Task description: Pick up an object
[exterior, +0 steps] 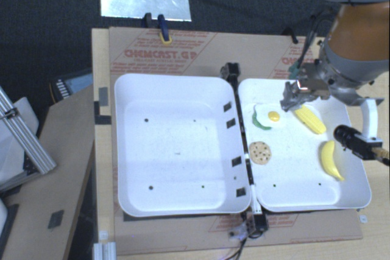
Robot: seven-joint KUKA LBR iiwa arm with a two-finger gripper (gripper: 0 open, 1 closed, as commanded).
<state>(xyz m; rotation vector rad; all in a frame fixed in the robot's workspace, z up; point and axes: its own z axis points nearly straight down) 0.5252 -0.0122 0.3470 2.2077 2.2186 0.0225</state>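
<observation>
The right bin (353, 192) holds a fried egg toy (267, 116), a round cookie (260, 152), a yellow corn cob (309, 119) and a banana (331, 160). My gripper (297, 96) hangs over the back part of this bin, just above and between the egg and the corn cob. I see nothing held in it. The arm's grey and orange body covers the bin's far right corner.
The left bin (177, 143) lies beside the right one, with black clips (231, 123) along the shared rim. A black and white fitting (359, 137) juts from the arm over the right bin's right side. Both bins rest on a cardboard sheet (183, 53).
</observation>
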